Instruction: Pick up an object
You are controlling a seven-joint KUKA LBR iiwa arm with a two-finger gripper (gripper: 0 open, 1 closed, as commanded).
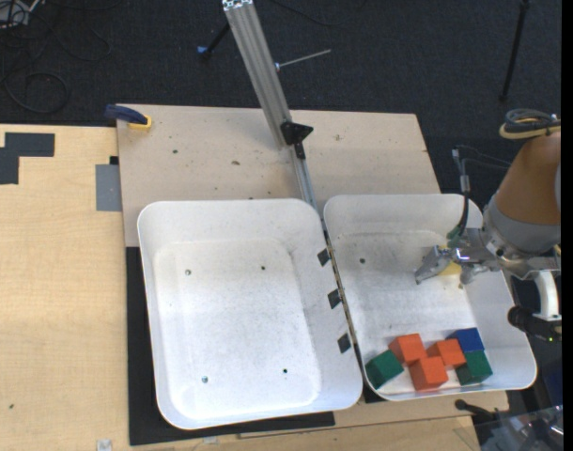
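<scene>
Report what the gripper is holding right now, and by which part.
It cannot be told. The gripper sits in the right bin with a small yellow thing at its tip, too small to judge. The blocks lie apart.

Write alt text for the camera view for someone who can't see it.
A grey and orange robot arm reaches from the right over the right white bin, its hand above the bin floor. Orange, green and blue blocks cluster in that bin's near corner, beside the left white bin.

Left bin (174,242): white, shallow, well left of tool.
Alu post (263,73): slanted, up-left of tool, behind bins.
Clamp (127,116): blue/yellow, far up-left of tool, bench corner.
Black clips (332,298): btwn bins, left of tool.
</scene>
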